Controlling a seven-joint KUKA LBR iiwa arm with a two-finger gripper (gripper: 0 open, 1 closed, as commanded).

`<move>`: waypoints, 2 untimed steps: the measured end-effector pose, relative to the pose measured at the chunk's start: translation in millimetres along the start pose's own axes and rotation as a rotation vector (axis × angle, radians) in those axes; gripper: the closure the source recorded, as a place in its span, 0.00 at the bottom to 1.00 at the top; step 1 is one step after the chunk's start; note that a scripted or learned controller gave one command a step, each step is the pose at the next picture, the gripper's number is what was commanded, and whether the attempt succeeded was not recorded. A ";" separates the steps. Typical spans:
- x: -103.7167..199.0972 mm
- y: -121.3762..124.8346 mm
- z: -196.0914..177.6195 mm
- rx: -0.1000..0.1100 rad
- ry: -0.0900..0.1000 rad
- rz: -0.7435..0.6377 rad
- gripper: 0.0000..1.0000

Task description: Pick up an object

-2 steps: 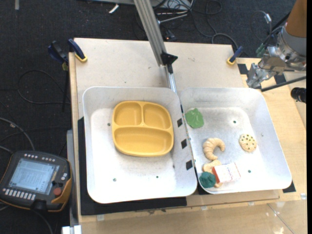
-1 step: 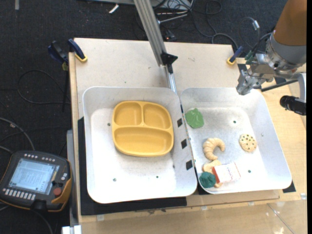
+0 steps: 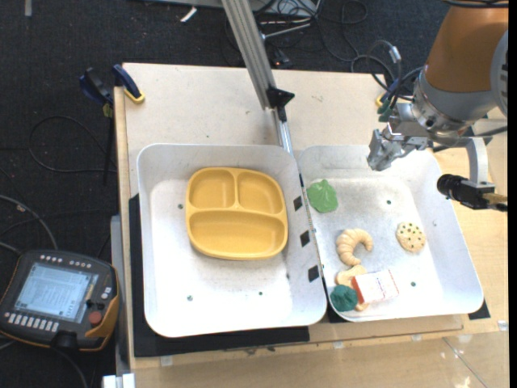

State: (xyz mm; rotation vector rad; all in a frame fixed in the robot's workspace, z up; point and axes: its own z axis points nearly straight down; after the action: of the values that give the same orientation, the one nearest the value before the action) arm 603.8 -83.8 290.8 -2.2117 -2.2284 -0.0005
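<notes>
Your bench point(image 3: 202, 103) carries two shallow white bins side by side. The left bin point(image 3: 161, 297) holds a yellow divided plate point(image 3: 237, 212), lying flat in the bin's far half with two small compartments on the far side and one long compartment on the near side. The right bin point(image 3: 444, 249) holds the small items.

Your arm point(image 3: 468, 47) reaches in from the right, its orange band high at the far right corner, and the gripper point(image 3: 380, 158) hangs over the far edge of the right bin. You can see nothing between the fingers, but whether they are spread or closed cannot be told from this angle.

In the right bin, a green leafy piece point(image 3: 322, 196) lies near the left wall, nearest the gripper though well apart from it. A croissant point(image 3: 352, 246) sits nearer you, in the middle. At the near left corner a red and white box point(image 3: 376, 287) touches a dark green item point(image 3: 345, 297). A chocolate chip cookie point(image 3: 410, 237) lies to the right of the croissant.

A teach pendant point(image 3: 56, 297) rests on the floor at the near left.
</notes>
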 end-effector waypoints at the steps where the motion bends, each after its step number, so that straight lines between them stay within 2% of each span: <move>1: 45.5 -19.6 24.0 0.002 0.000 0.001 1.00; 2: 87.7 -41.2 43.2 0.003 0.000 0.001 1.00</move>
State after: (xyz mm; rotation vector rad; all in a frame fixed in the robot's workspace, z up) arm 562.0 3.7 247.9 -2.2117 -2.2262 0.0031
